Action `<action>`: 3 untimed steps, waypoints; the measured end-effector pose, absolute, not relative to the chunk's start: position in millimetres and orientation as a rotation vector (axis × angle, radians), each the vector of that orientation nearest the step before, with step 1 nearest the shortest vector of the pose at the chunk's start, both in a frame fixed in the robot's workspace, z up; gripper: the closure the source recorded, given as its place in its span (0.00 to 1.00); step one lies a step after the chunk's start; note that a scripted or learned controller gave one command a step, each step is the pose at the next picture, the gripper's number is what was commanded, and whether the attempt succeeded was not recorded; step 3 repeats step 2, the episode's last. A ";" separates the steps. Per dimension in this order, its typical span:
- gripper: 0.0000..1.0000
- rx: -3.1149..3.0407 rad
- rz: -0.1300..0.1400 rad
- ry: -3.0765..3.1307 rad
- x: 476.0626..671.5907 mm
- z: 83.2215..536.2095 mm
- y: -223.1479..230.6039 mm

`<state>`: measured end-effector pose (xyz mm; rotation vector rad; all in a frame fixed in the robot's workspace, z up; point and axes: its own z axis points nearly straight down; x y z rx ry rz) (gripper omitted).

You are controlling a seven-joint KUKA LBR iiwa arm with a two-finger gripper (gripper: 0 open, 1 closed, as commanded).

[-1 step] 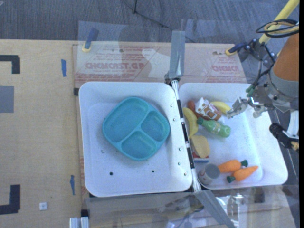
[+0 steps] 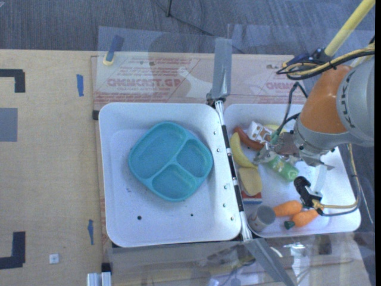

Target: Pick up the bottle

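A small green bottle lies on its side in the middle of the right bin. My gripper hangs low over the bin, right at the bottle's upper left end, with the orange-banded wrist above it to the right. The wrist hides how the gripper meets the bottle, so contact cannot be judged.
Around the bottle lie a banana, a yellow-orange slice, a red piece and a small white item. Two carrots and a grey cup sit near the front wall. The left bin holds a teal divided plate.
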<state>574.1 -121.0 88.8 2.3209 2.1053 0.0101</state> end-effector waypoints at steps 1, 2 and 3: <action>1.00 2.328 0.011 2.092 573.8 99.0 -126.1; 1.00 2.406 0.000 2.020 589.7 184.8 -86.5; 1.00 2.406 0.000 2.020 589.7 184.8 -86.5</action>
